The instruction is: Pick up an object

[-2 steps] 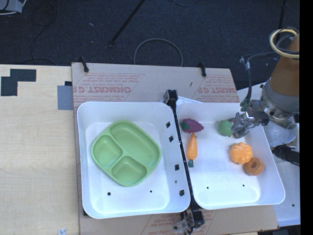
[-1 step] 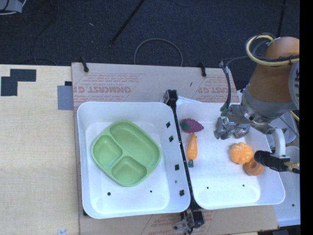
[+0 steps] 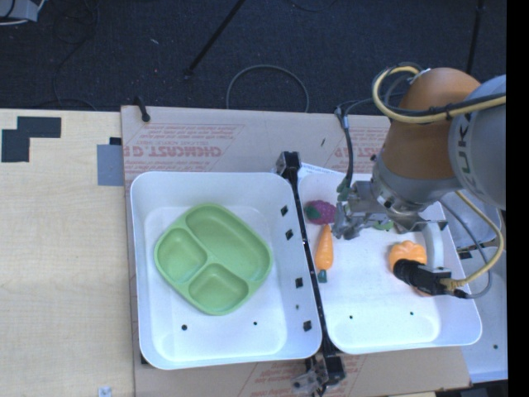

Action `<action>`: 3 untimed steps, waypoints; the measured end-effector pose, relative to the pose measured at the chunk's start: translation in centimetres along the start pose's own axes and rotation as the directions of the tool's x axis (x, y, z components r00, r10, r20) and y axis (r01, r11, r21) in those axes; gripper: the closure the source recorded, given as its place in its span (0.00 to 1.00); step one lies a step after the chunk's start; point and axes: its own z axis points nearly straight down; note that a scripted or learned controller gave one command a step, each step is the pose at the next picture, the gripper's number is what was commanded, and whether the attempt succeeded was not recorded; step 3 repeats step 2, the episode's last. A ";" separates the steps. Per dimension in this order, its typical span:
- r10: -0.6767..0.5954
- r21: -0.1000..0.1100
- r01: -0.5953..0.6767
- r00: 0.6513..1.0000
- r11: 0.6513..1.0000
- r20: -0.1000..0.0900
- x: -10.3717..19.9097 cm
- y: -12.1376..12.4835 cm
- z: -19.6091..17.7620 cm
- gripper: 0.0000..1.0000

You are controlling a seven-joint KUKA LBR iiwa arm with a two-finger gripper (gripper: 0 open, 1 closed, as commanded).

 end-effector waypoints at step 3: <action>-0.001 -0.002 0.001 1.000 1.000 0.001 11.0 0.2 0.1 1.00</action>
